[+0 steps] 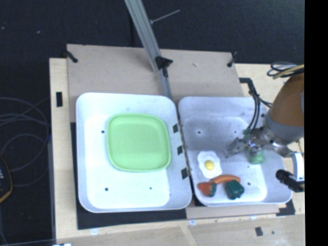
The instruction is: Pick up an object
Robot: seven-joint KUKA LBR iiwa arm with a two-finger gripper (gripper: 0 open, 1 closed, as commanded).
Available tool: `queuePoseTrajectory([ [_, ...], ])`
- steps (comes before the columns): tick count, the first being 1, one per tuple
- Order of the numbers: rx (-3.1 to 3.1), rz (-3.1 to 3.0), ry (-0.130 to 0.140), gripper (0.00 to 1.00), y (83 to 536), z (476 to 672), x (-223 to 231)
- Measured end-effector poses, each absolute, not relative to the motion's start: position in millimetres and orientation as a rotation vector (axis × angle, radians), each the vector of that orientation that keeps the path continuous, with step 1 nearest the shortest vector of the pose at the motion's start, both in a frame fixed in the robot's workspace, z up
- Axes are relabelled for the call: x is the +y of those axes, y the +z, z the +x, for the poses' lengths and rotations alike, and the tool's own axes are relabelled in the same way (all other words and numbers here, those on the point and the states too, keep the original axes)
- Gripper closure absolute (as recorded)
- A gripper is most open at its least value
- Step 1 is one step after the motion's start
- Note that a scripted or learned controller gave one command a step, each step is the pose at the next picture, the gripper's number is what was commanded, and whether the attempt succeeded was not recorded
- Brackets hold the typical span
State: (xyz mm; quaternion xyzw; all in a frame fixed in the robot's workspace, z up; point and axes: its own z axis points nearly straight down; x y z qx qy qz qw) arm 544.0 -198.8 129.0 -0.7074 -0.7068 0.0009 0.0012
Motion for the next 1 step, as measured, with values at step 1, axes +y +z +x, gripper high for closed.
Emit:
queuePoseTrajectory([
  [1,-2.221,-2.224,-0.002,1.0,141.5,545.3,-199.6],
])
